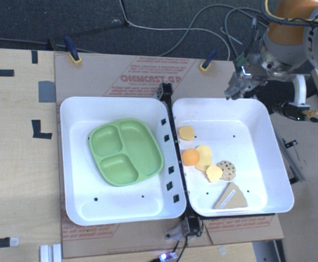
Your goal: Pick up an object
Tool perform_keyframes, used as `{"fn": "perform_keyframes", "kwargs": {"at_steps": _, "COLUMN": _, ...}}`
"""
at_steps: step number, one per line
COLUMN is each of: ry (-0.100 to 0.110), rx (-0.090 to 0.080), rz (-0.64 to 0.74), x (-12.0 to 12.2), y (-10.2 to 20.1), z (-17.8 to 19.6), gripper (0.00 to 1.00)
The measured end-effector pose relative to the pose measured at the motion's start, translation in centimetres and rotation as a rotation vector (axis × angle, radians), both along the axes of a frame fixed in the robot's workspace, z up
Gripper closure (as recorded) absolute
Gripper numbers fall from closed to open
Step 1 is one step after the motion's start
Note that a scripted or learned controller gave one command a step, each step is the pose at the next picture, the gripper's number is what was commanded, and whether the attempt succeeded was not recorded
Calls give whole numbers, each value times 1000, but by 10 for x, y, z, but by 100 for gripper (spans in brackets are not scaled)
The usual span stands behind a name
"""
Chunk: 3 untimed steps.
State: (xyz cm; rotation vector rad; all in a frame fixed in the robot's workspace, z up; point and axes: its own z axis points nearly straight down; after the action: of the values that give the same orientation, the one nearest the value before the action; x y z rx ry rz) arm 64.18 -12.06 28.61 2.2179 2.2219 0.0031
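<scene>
Two white bins sit side by side on the counter (pixel 17 162). The claw (pixel 236 89) hovers above the right bin's (pixel 257 119) far rim; its state I cannot tell.

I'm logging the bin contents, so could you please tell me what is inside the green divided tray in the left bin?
The green tray in the left bin shows three compartments with nothing in them, just bare green plastic. Whatever lies beneath the tray is covered.

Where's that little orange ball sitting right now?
The orange ball lies in the right bin, near its left wall, just below a round yellow piece and touching a pale yellow piece on its right.
</scene>
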Motion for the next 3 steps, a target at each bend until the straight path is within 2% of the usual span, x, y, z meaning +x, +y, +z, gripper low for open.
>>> {"fn": "perform_keyframes", "kwargs": {"at_steps": 2, "ry": 6, "rx": 0, "rz": 3, "x": -16, "y": 109, "z": -37, "gripper": 100}}
{"fn": "perform_keyframes", "kwargs": {"at_steps": 3, "ry": 5, "rx": -1, "rz": 2, "x": -24, "y": 152, "z": -40, "gripper": 100}}
